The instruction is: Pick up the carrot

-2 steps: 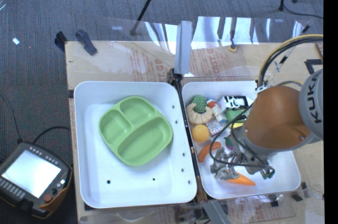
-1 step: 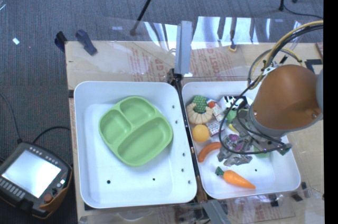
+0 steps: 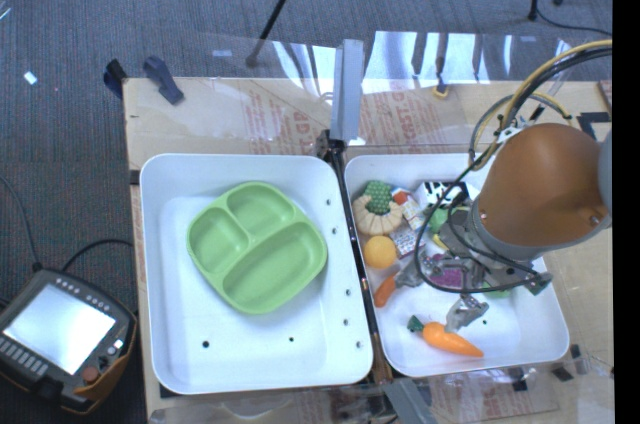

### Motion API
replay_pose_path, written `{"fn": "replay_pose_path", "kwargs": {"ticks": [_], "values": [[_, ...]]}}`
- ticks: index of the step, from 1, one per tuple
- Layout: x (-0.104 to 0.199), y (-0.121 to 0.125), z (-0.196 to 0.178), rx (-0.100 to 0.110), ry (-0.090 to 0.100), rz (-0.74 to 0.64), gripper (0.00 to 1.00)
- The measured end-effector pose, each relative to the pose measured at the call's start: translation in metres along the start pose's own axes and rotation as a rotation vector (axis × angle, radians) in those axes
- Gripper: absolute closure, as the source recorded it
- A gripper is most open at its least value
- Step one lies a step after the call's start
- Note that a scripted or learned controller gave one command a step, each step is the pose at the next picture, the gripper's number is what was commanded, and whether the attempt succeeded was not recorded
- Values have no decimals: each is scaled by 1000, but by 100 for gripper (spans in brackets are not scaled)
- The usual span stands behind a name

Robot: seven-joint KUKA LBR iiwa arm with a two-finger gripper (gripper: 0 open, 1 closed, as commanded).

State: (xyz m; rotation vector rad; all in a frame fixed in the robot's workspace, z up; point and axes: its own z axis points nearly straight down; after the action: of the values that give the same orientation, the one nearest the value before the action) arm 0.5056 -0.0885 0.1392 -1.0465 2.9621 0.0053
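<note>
The carrot [image 3: 450, 340], orange with a green leafy end pointing left, lies flat on the floor of the right bin [image 3: 530, 332] near its front edge. My gripper [image 3: 438, 294] hangs under the orange-banded wrist, just above and behind the carrot. It is open, with one grey fingertip [image 3: 465, 312] close to the carrot's upper side and the other by a small orange piece [image 3: 386, 290]. Nothing sits between the fingers. The arm's bulk hides the bin's right middle.
A pile of toy food fills the right bin's back left: a yellow ball [image 3: 379, 252], a tan round item with a green top [image 3: 376, 207], and small cartons. The left bin [image 3: 180, 332] bears a green divided plate [image 3: 257, 247].
</note>
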Motion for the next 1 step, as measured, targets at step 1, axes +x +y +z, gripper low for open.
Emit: {"fn": "replay_pose_path", "kwargs": {"ticks": [1], "values": [[22,7,52,-1,2,-30,0]]}}
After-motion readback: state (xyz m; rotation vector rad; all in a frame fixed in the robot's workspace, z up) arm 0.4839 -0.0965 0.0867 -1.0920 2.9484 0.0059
